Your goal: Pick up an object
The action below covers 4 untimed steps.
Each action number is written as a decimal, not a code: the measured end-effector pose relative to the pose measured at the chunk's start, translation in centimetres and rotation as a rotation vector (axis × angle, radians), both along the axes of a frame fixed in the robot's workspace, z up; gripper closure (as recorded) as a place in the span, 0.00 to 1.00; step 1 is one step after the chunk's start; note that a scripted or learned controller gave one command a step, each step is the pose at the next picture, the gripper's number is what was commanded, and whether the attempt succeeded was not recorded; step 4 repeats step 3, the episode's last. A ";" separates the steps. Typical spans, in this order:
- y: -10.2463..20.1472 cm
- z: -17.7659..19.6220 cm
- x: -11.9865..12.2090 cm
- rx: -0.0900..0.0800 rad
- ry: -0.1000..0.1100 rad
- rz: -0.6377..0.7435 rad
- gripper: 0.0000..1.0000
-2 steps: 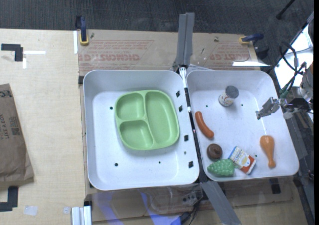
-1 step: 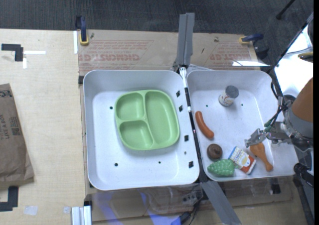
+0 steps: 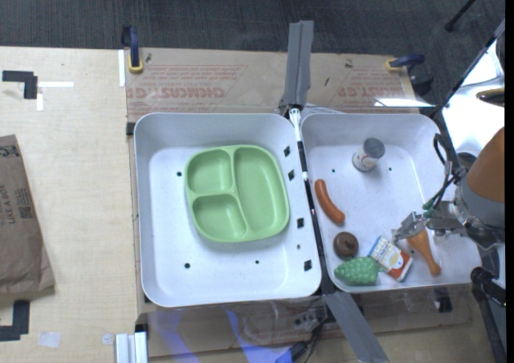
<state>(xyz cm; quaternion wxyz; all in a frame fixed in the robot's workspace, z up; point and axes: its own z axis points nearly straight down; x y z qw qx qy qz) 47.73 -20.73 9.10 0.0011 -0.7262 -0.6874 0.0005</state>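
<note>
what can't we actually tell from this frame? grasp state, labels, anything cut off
- Tool, camera view: its tip overlaps the carrot; too small and cluttered to tell whether it grips anything.
- Arm: cut off by the right edge; just the wrist end is in frame.
- Small packet: print too small to read; the green toy covers its lower left corner.
- Can: label too small to read.

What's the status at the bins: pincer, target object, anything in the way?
Pincer low in right bin, at the orange carrot's top end; grip unconfirmed. Snack packet and green toy crowd close by. Left bin holds green divided plate.
</note>
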 end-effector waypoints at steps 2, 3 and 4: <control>0.9 1.2 0.1 0.000 -0.001 0.186 1.00; 9.7 9.5 3.6 -0.001 -0.001 0.048 1.00; 9.7 9.5 3.6 -0.001 -0.001 0.048 1.00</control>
